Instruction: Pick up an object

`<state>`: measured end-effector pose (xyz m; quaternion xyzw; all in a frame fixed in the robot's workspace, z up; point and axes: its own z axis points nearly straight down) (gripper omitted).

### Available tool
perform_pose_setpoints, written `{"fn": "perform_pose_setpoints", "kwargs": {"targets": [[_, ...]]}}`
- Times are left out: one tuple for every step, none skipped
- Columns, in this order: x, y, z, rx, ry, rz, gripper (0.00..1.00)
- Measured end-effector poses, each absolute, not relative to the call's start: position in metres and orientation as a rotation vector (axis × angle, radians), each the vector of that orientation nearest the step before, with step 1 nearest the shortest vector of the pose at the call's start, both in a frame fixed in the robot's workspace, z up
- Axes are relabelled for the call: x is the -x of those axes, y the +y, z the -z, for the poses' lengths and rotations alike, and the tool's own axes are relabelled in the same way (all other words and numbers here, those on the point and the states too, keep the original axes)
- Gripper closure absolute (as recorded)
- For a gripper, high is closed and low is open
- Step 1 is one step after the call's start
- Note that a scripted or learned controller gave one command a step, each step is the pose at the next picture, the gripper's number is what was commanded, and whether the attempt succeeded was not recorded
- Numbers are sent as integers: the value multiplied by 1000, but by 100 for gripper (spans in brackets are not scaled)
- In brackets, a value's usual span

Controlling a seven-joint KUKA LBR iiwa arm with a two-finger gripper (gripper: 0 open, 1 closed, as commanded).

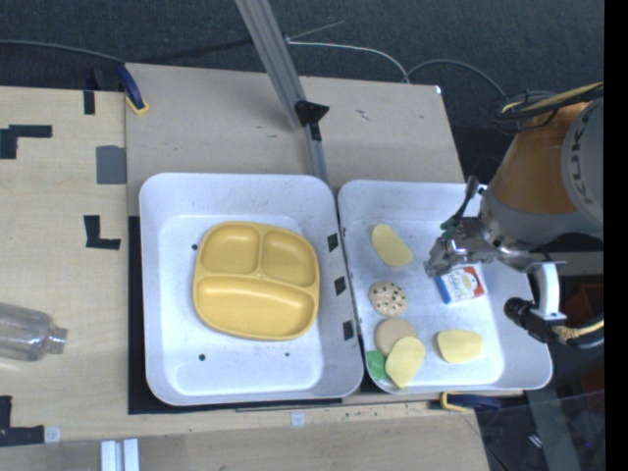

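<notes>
The gripper (444,259) hangs low over the right bin (422,196), beside a small carton (460,284) near that bin's right edge, likely the target; its grip cannot be told.

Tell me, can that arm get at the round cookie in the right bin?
Probably yes. The cookie lies flat in the open with small gaps around it, and the end effector hangs just to its right over the same bin.

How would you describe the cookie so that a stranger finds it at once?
Look in the right bin, along its left side. Between the yellow piece above and the tan piece below lies the cookie: small, round and, unlike its plain neighbours, dotted with dark specks.
</notes>
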<state>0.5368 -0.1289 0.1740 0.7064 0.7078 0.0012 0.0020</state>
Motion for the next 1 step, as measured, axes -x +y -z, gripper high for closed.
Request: {"fn": "perform_pose_setpoints", "kwargs": {"targets": [[-492, -90, -157, -2224, 2228, 5, 100]]}}
